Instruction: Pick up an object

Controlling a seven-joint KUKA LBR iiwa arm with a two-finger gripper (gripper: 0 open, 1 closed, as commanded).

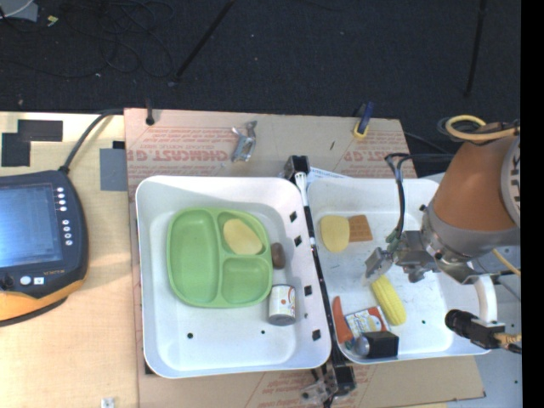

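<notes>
Bottom of frame, right bin (425,347): small black block (380,344) w/ a round grey bit just left of it, a red-and-white printed packet (364,320) and a thin red strip at its left edge. Above those a corn cob (388,301), yellow, bumpy, lying diagonal. Further up-frame a pale yellow rounded slab (335,233) touching a flat brown square (359,227).

Left bin (157,313), glossy white plastic w/ rounded corners: lime-green 3-compartment plate (197,262), a pale yellow oval (243,235) in its upper-right section, small dark brown lump (277,255) at the plate's right rim, short cylindrical can (281,303) w/ label just below the plate.

Hand (384,260) is grey metal, sits just up-frame of the cob's upper end, close but apart. Can't tell how far open it is; nothing seen between the tips. Arm comes in from frame right, bulky orange-brown band (472,189) above the wrist, angled down-left over the right bin.

Both bins rest on brown cardboard (195,143) on the desk; teach pendant (34,236) at frame left.
</notes>
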